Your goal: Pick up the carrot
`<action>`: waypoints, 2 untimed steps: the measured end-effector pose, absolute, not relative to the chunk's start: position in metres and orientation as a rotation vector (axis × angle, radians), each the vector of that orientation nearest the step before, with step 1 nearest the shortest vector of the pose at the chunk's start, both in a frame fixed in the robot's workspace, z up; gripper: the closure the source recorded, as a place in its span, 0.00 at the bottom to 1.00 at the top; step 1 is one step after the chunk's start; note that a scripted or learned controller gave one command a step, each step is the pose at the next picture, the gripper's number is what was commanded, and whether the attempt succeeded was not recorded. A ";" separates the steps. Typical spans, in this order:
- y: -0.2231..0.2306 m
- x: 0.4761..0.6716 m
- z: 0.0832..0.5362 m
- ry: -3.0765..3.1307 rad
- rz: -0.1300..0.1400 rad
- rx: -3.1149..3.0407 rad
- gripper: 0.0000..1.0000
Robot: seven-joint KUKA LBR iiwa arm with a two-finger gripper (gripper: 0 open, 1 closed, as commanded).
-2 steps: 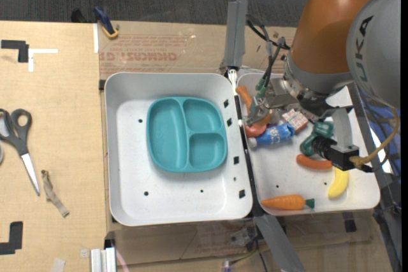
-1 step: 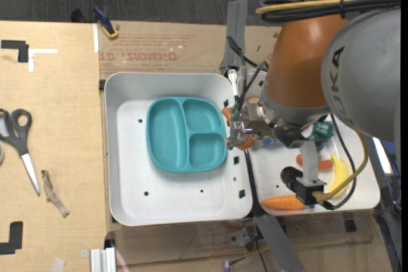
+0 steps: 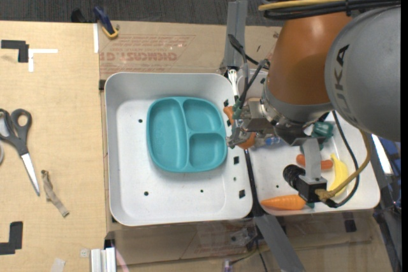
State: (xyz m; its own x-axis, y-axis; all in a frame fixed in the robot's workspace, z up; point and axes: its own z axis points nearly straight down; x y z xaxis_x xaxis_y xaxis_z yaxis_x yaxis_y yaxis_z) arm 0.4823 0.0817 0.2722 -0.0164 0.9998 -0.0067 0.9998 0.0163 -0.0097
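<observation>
Item 1. Scissors, grey-handled, lay on the bare wooden counter at the far left, blades pointing toward the near edge. A short crumpled strip lay just beside the blade tips.

Item 2. Left bin, shallow and white, stood on a sheet of brown cardboard. A blue clip sat at the sheet's far left corner.

Item 3. Teal divided plate, three compartments, rested flat in the far half of the left bin.

Item 4. Gripper hung low over the seam where the two bins met, just beside the plate's right rim. Small orange patches showed at its tip (whether part of the tool or something else could not be told). Its opening could not be told either, with wires and the wrist crowding it.

Item 5. Arm, grey with a broad orange band, covered the far part of the right bin.

Item 6. Carrot, orange, lay on its side on the right bin's floor along the near wall, well apart from the gripper and touching nothing but the bin.

Item 7. A second orange piece lay further back, partly hidden by a black fitting on the arm.

Item 8. Banana, yellow, lay just right of that piece. A small teal object sat beyond them, close under the arm.
</observation>
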 end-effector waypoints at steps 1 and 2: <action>0.014 0.478 0.391 -1.825 0.008 -2.558 1.00; -0.044 0.478 0.278 -2.032 0.008 -2.393 1.00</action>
